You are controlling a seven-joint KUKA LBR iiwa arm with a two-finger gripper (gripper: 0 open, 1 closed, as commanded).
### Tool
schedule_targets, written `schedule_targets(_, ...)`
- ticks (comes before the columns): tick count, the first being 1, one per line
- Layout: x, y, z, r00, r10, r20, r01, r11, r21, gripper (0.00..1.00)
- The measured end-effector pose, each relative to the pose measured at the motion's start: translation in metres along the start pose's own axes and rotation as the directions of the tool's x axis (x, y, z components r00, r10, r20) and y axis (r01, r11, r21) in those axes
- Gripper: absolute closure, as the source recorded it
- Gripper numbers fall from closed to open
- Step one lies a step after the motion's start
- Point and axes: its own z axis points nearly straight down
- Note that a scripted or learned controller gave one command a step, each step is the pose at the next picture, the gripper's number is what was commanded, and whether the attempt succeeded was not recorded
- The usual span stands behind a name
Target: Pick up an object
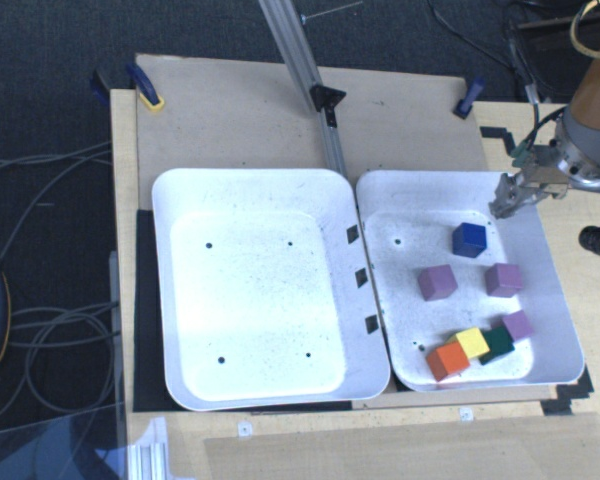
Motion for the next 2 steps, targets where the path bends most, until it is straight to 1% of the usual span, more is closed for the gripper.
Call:
schedule_targets(1,0.000,0.001,-0.026,1.000,0.000,-0.001,0.000,1.000,0.002,1.00)
schedule_targets(2,0.049,0.010,-0.029,1.000,-0.004,-0.003,0.004,1.000,0.005,1.00)
